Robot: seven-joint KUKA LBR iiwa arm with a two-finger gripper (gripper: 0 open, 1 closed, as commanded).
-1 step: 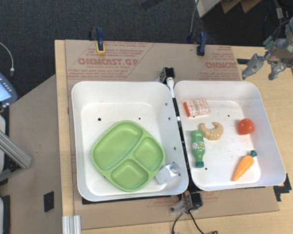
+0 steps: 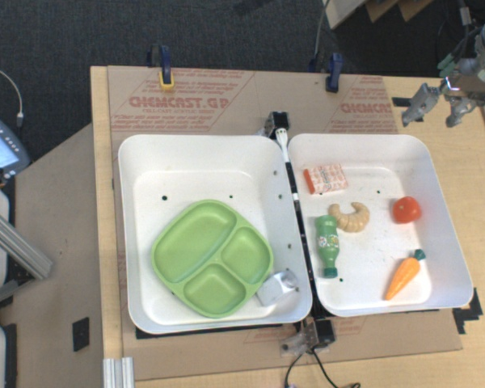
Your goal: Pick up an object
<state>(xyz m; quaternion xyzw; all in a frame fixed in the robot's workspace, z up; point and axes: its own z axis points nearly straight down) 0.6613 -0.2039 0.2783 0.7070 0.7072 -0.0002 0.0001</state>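
The gripper (image 2: 438, 107) hangs beyond the right bin (image 2: 444, 217), far right, fingers spread apart and grasping nothing. A carrot (image 2: 403, 277) lies in that bin.

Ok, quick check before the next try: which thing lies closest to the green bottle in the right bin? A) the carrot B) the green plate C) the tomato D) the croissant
D: the croissant lies right beside the green bottle at its upper end, while the carrot and tomato lie further toward the right bin's far side.
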